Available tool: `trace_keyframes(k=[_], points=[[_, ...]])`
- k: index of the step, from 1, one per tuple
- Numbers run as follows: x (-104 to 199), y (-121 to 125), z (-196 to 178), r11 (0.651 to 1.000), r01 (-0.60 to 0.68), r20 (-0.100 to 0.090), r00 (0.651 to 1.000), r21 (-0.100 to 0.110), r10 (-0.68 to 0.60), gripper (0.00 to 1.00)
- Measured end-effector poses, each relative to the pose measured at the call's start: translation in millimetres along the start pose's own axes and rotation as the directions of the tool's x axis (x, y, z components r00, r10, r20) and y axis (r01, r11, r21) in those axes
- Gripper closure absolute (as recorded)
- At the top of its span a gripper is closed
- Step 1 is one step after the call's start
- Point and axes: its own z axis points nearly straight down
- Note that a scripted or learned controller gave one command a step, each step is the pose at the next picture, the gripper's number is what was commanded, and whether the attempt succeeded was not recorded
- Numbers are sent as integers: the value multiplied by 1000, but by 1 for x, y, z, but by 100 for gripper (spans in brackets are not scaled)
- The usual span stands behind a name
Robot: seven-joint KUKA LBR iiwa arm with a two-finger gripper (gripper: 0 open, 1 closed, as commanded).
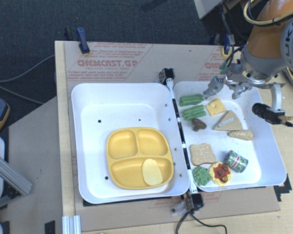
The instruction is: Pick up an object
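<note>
The right bin holds the toy food. Above its far edge hangs the gripper, fingers spread, holding nothing. Near it lie two green pieces (side by side) and the cheese square.

Red print reading roughly "CHEMCAST GP" runs across the brown protective sheet at 12 o'clock of the left bin, repeated partly at 12 o'clock of the right bin; smaller lines are illegible.
</note>
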Motion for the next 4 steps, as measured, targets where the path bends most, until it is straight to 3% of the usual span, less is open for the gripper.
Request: trace_keyframes(k=[1, 2, 4], points=[[-37, -9, 84, 1000, -4, 0, 1000, 9, 4, 0], [-76, 26, 121, 1000, -2, 2, 1000, -4, 2, 0], [-81, -10, 119, 1000, -2, 0, 1000, 2, 2, 0]])
